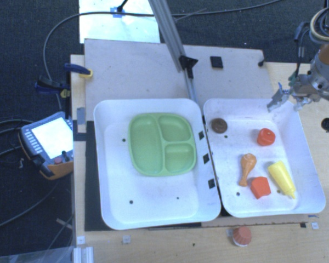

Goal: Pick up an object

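The right white bin (pixel 310 163) holds a brown round piece (pixel 219 125) at its far left, a red tomato-like toy (pixel 266 137), an orange drumstick (pixel 247 167), a red-orange block (pixel 260 187) and a yellow cone-shaped toy (pixel 282 179). My gripper (pixel 288 99) hangs over the bin's far right corner, above and to the right of the red toy. Its fingers are spread open, and nothing sits between them.
A green divided plate (pixel 162 144) lies in the left bin (pixel 112 201). A small orange round object (pixel 241 235) rests on the bench in front of the right bin. A metal pole (pixel 170 26) slants over the back board.
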You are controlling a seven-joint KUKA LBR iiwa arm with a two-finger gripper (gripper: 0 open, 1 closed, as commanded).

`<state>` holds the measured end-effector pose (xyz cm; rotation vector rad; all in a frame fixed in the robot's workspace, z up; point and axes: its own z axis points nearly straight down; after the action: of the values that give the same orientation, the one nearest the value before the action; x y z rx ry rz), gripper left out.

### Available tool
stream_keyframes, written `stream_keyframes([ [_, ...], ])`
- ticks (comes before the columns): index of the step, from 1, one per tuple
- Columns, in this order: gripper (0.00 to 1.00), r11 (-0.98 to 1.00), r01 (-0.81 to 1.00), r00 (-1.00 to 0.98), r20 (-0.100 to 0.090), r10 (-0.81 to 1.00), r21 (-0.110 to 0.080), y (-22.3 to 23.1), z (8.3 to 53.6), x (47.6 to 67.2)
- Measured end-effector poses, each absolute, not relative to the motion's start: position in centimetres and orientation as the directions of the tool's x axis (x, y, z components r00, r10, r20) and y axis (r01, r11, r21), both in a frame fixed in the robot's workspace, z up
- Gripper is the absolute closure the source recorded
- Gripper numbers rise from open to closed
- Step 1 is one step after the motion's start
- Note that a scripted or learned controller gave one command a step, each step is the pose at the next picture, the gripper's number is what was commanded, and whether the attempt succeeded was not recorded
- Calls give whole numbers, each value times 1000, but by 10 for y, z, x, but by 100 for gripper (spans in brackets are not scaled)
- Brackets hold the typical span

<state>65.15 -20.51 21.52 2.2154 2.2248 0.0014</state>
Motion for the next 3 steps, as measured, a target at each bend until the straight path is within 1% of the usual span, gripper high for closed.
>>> stream_keyframes([
  [1,0,7,1000,-7,-1,1000,1,-201,173,656],
  [2,0,3,1000,-3,-1,1000,-1,-202,131,653],
  [3,0,7,1000,-7,-2,1000,3,-202,84,654],
])
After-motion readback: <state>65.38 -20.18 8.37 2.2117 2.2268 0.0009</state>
